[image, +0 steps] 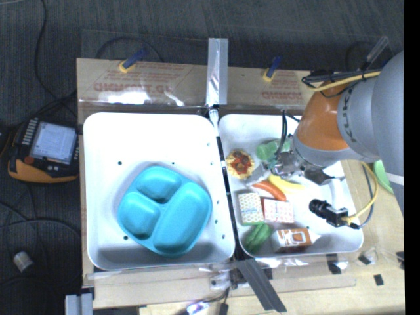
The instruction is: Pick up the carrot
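Glossy plastic bins (pixel 151 126) — blue tray (pixel 164 209)

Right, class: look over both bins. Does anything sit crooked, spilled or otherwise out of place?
The blue divided tray in the left bin lies askew, turned at an angle to the bin's walls. In the right bin the toy foods are crowded together; the carrot lies slantwise against a yellow piece. Nothing looks spilled or broken.

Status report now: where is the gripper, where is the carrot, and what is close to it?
Gripper low in right white bin, over carrot's end. Slim orange carrot lying flat, yellow banana touching it. Patterned box just below.
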